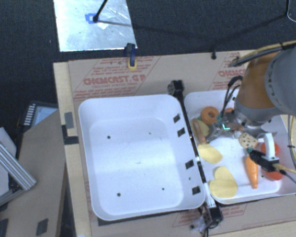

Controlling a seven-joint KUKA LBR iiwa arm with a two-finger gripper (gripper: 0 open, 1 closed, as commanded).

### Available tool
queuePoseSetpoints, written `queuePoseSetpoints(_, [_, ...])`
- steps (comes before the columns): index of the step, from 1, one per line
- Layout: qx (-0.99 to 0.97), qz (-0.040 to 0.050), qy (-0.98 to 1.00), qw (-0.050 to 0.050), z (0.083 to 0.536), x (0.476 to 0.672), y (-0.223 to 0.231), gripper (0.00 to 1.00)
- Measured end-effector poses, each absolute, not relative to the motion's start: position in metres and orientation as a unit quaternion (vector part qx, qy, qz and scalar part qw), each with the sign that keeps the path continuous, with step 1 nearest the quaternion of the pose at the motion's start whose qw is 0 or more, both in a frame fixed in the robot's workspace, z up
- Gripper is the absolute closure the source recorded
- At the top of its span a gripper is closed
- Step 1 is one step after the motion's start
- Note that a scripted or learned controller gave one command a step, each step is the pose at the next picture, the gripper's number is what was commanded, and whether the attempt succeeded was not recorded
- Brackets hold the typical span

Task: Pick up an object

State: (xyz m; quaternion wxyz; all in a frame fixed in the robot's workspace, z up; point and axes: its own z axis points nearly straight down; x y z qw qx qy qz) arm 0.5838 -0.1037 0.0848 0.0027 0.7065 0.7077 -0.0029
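Bright, even overhead light — glare on foil sheet (94, 20), soft shadows inside left bin (136, 153), slight blur.

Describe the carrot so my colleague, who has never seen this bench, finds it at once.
Look in the right bin, towards its near right corner. The carrot lies there, a slim orange cone pointing at the near rim. Its yellow neighbours are flat and rounded.

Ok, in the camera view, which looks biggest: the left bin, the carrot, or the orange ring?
1. Left bin, far the biggest.
2. Carrot, long and thin.
3. Orange ring, a little smaller than the carrot, though it's close between those two.
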Motion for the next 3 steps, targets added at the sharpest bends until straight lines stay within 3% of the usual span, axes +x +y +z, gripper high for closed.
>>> queuePoseSetpoints(1, [0.705,0.0007,0.709,0.001,0.086,0.625,-0.085,0.00])
queuePoseSetpoints(2, [0.704,0.0026,0.710,0.002,0.098,0.626,-0.085,1.00])
queuePoseSetpoints(3, [0.706,0.0040,0.708,0.007,0.279,0.638,-0.121,1.00])
